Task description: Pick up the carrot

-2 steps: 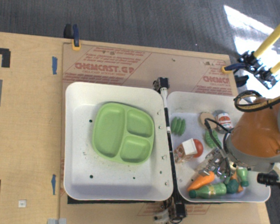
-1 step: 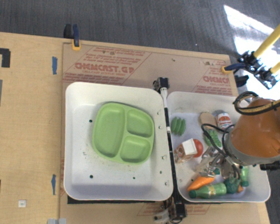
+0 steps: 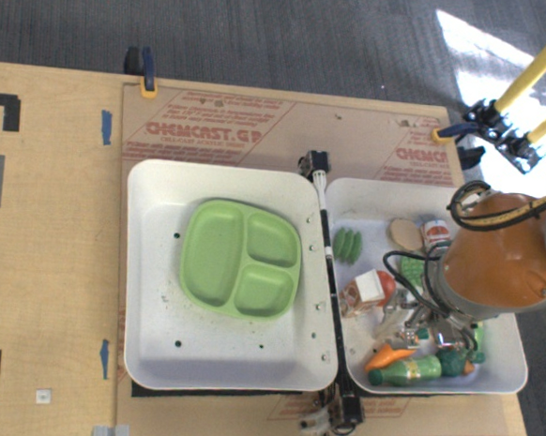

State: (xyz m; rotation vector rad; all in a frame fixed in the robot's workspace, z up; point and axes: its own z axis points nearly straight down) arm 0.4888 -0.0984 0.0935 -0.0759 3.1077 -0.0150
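Observation:
The carrot [image 3: 387, 356] is a small orange piece lying near the front edge of the right bin [image 3: 505, 376], pressed against a green object [image 3: 419, 370]. My gripper [image 3: 426, 330] hangs low in that bin, just above and to the right of the carrot, under the orange-banded wrist [image 3: 495, 263]. The wrist and cables hide much of the gripper, and nothing is visibly lifted off the bin floor.
The right bin also holds a green ridged piece [image 3: 348, 245], a white and red box [image 3: 371, 288], a tan disc [image 3: 405, 234] and a red and white can [image 3: 436, 233]. A green divided plate [image 3: 241, 259] lies in the left bin [image 3: 148, 250].

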